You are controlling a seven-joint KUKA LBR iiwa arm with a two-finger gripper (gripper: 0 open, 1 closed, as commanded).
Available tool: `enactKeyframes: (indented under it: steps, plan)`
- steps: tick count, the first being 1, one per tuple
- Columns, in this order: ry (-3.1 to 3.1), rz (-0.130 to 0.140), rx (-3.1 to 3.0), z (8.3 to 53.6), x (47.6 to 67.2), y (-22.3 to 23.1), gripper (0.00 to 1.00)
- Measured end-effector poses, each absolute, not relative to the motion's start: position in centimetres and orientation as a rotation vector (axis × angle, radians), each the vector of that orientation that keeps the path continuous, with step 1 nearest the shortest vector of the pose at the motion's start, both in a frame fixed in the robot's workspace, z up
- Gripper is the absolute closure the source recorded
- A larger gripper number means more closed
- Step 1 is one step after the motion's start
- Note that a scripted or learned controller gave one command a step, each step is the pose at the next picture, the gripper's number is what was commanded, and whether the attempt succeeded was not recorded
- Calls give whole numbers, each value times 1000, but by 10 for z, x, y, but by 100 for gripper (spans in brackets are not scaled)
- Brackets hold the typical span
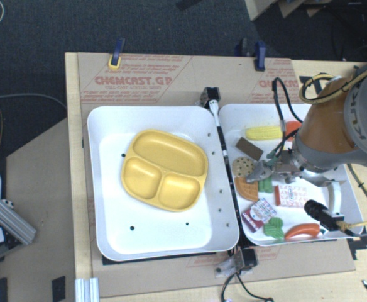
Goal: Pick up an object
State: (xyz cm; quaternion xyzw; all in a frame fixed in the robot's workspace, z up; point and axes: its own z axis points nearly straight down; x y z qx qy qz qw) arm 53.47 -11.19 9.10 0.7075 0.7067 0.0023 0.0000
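Note:
The right bin (234, 115) holds several small items: a yellow corn cob (263, 132), a brown block (249, 148), a round speckled cookie (242, 165), an orange wedge (247, 190), a green piece (266, 185), a red-and-white carton (289, 195), a red-and-white packet (261, 212), a green toy (273, 229) and a red-orange pepper (301, 231). My gripper (268, 170) is low in this bin, just right of the cookie and above the green piece. The arm's bulk hides what lies under the wrist.
The left bin (102, 168) holds a yellow divided plate (164, 170). A black cylinder (318, 212) on the arm hangs over the right bin's front right. Cables loop over the back right of the bench. Clamps stand at the bench's far edge.

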Motion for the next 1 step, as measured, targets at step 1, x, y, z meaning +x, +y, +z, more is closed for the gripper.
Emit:
enactKeyframes:
  steps: [1]
  plan:
    - [2210,19,2213,107,538,-113,100]
